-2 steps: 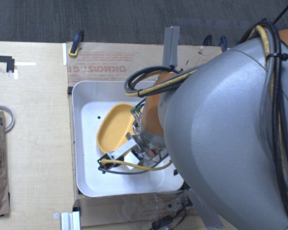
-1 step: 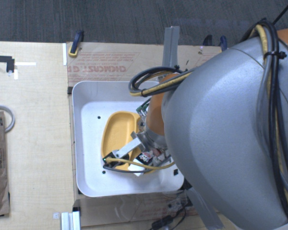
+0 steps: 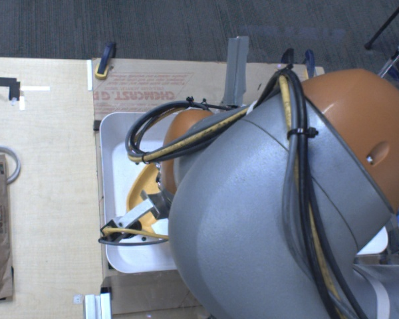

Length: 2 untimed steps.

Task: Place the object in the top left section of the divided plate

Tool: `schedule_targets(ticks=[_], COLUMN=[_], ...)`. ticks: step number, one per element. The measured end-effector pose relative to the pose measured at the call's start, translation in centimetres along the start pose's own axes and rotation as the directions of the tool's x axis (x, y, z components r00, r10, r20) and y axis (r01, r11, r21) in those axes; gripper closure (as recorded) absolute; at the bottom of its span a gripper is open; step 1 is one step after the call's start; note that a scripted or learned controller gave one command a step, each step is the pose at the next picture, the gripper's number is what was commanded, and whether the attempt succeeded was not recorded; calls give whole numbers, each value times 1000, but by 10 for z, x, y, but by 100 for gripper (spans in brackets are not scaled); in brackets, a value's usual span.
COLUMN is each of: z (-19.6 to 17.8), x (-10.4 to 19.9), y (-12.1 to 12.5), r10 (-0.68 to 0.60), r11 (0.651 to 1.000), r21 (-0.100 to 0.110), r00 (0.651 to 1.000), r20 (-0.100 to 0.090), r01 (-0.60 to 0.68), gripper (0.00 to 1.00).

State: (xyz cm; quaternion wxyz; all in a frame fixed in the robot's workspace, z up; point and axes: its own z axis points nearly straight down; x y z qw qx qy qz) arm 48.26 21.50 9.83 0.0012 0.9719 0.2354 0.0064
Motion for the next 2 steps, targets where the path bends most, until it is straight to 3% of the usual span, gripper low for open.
schedule_targets(ticks=[1, 2], z=[-47, -2], x=[11, -14], y=[-9, 28], r10=[31, -144], r11=[1000, 990], r21=[3, 8], r00=[999, 990], r20=[17, -7], r01=[-31, 144], gripper=[0, 0])
